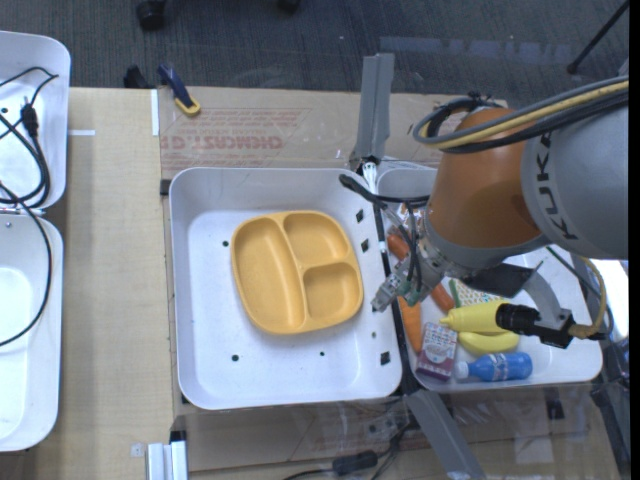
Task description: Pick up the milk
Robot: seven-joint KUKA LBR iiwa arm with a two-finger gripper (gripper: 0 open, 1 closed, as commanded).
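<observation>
Gripper (398, 290) sits low over the left edge of the right bin (585, 363), just beside the wall between the two bins. Its metal fingertips show as a small grey cluster pointing down and left, but the wrist and orange band (480, 193) hide most of the mechanism; cannot tell how far apart the fingers are, or whether anything is between them.

Directly under and right of the tip: a carrot (411, 323) lying lengthways along the bin's left wall, close enough to the gripper that contact cannot be ruled in or out. Another orange piece shows just above it, partly hidden by the wrist.

Milk (437, 350): small carton with a purple-and-white face, lying in the near left corner of the right bin, below and right of the gripper, apart from it. It touches the carrot's lower end on its left and a blue bottle (496, 368) on its right. A banana (484, 329) lies just above the bottle and carton.

Left bin (200, 368): a yellow divided plate (297, 270) rests flat near its middle, well apart from the gripper.

Arm enters from the right, cables (520, 108) looped over the orange band.
</observation>
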